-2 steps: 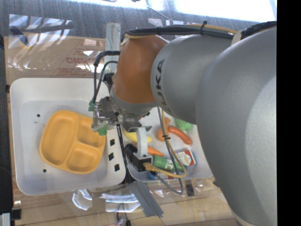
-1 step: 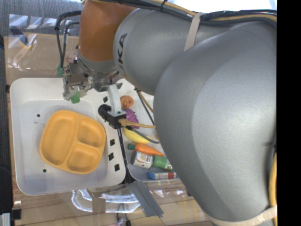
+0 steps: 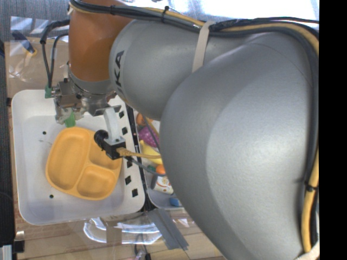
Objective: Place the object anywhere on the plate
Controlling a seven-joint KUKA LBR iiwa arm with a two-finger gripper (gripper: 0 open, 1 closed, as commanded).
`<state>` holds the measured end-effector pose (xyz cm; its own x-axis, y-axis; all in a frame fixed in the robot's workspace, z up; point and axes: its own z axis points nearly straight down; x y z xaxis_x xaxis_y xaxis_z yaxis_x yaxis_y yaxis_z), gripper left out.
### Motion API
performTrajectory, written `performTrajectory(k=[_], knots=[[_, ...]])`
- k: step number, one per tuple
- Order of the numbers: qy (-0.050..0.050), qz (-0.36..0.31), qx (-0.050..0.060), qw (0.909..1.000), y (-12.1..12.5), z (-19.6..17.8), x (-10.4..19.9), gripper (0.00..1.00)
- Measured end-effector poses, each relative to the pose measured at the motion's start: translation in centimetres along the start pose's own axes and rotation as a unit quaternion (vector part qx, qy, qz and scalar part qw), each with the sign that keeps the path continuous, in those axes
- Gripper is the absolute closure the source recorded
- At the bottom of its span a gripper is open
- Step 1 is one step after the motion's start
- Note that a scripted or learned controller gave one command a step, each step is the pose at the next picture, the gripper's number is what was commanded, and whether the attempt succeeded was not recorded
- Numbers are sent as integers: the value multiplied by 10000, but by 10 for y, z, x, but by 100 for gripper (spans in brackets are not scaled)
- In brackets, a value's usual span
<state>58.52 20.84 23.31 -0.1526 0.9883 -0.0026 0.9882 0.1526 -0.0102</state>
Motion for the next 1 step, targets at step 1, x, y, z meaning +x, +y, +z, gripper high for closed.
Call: performTrajectory(k=[1], knots=[[-3,6,-3,10000,0,0,-1,0]])
